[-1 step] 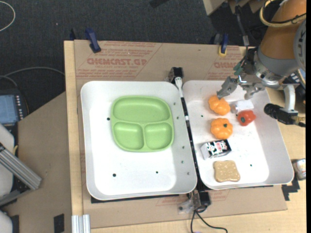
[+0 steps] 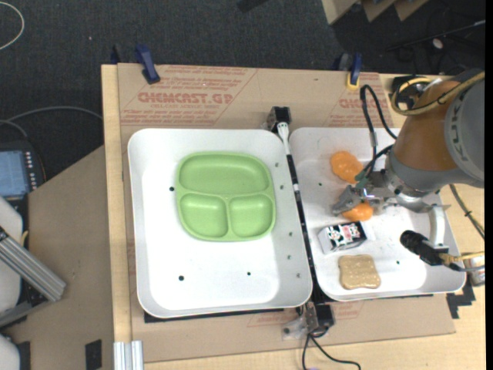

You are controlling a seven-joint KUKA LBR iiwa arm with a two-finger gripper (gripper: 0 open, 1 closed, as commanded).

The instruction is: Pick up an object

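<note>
Tan slice point(image 2: 359, 272): lies flat at the near edge of the right bin point(image 2: 314, 151), closest to the viewer.
Small orange piece point(image 2: 357, 213): in the middle of the right bin, right under the end effector and partly covered by it.
End effector point(image 2: 348, 202): low over the right bin, pointing toward the divide between the bins, and just at the small orange piece; whether it is wide, narrow or gripping that piece cannot be told.
Black-and-white packet point(image 2: 342, 237): just nearer than the small orange piece, between it and the tan slice, lying at a tilt.
Orange lump point(image 2: 346, 165): farther back in the same bin, just beyond the end effector, apart from the small orange piece.
Arm point(image 2: 431, 141): grey with an orange band, reaching in from the right over the far right corner of the right bin.
Left bin point(image 2: 154, 230): touches the right bin along one side.
Green plate point(image 2: 226, 195): three compartments, flat in the far half of the left bin.
Bench point(image 2: 231, 91): brown board with red print, carrying both bins; two blue clamps point(image 2: 146, 64) on its far edge.
</note>
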